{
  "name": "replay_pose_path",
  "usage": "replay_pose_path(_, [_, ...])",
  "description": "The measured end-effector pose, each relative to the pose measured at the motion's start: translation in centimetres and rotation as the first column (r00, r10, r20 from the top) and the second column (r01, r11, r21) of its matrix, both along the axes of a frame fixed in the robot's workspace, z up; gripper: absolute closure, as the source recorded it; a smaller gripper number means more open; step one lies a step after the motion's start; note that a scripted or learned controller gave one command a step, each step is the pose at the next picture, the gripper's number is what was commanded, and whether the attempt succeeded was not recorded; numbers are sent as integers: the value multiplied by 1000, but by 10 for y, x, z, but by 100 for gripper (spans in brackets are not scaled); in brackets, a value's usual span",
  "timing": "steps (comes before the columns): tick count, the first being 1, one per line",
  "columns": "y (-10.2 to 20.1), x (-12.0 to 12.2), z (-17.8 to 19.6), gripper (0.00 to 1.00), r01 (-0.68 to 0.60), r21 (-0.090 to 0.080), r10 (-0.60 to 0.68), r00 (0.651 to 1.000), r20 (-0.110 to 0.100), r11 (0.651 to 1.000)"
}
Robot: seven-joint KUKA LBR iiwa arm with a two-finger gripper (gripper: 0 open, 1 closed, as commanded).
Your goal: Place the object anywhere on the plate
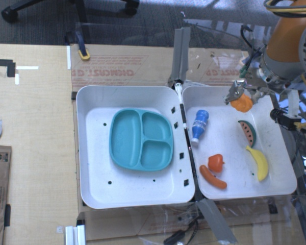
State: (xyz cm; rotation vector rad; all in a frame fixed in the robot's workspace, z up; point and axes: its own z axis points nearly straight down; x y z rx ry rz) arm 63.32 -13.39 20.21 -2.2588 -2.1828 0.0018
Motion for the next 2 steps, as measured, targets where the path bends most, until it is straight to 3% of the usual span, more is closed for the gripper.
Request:
replay_pose_path(1, [69, -1, -12, 100, 84, 0, -84, 996, -2, 996])
replay_pose_path(2, [137, -25, -12, 100, 239, -1, -239, 971, -3, 971])
